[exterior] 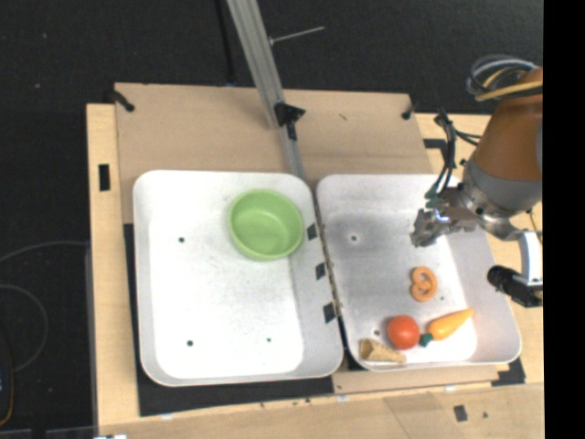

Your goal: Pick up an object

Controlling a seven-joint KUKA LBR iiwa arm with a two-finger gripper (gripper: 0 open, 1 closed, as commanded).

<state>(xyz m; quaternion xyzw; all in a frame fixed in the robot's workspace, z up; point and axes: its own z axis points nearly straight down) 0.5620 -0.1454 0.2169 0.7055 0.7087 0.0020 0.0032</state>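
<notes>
Camera view: the claw (426, 233) hovers in the approach step, its grip state impossible to tell. The pretzel (422, 283) lies just below it; next it likely needs a short descent onto it.

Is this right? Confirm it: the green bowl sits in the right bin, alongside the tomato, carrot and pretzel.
Not quite. The camera view shows the green bowl in the left bin. The tomato, carrot and pretzel do lie in the right bin.
</notes>
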